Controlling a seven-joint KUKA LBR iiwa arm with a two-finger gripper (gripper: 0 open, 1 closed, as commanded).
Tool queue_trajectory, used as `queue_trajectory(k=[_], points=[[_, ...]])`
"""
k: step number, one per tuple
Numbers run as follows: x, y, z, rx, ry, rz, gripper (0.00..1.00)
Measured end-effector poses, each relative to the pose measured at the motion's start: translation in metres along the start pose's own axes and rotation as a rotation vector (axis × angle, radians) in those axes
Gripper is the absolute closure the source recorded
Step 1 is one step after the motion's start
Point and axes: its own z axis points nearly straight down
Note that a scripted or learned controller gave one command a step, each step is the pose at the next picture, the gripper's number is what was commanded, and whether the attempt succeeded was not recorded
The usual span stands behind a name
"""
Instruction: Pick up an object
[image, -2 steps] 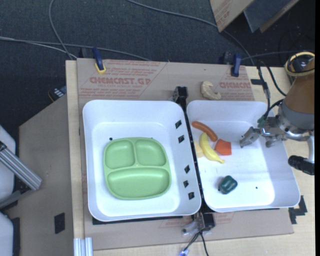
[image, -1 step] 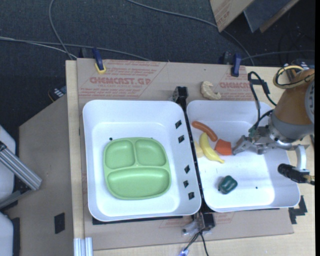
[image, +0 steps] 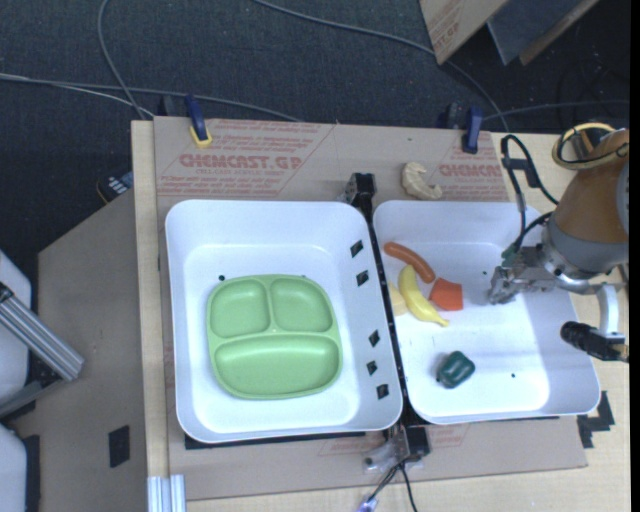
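Jaws' state unclear, above right bin (image: 560, 395) on cardboard-topped bench (image: 260, 165), dark floor (image: 60, 150) around.

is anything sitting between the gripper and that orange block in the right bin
Nothing visible does. The gripper hovers over bare white floor of the right bin, and the orange block lies to its left in the view with only open floor between them. The banana and sausage lie on the block's far side.
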Motion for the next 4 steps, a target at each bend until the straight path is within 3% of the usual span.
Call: queue_trajectory(k=[2, 3, 4], points=[[-0.016, 0.001, -0.116, -0.005, -0.004, 0.000, 1.00], [-0.011, 0.005, -0.161, -0.005, -0.003, -0.001, 1.00], [0.044, 0.001, -0.167, 0.002, 0.002, -0.005, 1.00]])
